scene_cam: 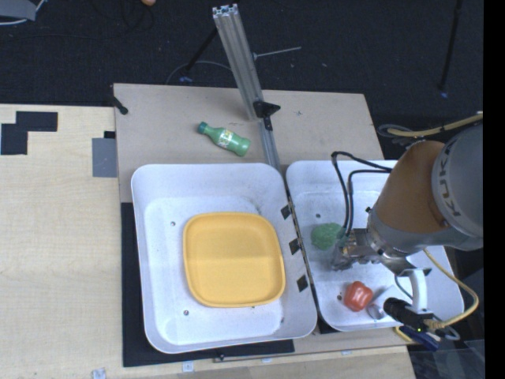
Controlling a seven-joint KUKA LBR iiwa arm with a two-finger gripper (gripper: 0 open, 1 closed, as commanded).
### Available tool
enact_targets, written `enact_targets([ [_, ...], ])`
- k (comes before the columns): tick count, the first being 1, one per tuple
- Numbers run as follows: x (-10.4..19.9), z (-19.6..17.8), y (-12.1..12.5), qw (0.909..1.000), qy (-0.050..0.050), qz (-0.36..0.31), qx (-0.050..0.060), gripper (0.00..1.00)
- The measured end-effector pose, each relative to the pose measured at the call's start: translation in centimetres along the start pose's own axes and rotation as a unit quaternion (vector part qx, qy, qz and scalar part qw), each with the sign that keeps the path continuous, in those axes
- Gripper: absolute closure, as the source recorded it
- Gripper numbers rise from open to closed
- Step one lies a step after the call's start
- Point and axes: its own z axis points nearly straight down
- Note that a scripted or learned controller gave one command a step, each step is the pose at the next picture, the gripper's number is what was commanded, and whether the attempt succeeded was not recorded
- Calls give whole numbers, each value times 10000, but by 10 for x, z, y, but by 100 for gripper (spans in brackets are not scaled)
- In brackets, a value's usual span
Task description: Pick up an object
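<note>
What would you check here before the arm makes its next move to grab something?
1. Things to grab in the arm's bin: a green lump and a red piece. Ok.
2. Gripper over that bin, beside the green lump. Ok.
3. Anything held already: cannot tell.
4. Black cable hangs close to the green lump. Not ok.
5. Yellow plate lies in the other bin, out of the way. Ok.
6. Green bottle lies outside both bins. Ok.
</note>
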Motion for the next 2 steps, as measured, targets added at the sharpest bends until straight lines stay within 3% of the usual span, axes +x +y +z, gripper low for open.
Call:
enact_targets([
  [2,-1,-110,-6,10000,-3,-8,-29,100],
])
